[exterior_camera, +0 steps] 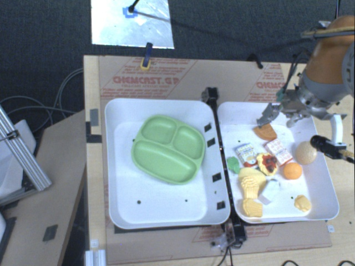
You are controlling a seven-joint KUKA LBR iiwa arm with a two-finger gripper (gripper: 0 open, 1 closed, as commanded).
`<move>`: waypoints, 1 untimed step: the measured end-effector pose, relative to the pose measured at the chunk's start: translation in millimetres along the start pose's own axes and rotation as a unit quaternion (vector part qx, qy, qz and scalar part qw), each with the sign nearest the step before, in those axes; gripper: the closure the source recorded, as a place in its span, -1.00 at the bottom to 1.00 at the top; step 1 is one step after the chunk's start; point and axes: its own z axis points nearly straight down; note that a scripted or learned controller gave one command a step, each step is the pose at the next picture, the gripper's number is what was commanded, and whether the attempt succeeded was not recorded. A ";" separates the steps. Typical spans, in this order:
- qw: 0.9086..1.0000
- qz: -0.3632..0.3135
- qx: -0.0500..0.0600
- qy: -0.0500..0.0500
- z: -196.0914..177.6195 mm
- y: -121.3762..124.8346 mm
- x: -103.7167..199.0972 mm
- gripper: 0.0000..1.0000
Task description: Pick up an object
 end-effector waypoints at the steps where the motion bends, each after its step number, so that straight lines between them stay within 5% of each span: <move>1: 1.000 -0.001 -0.006 -0.001 -8.0 2.5 0.3 -1.00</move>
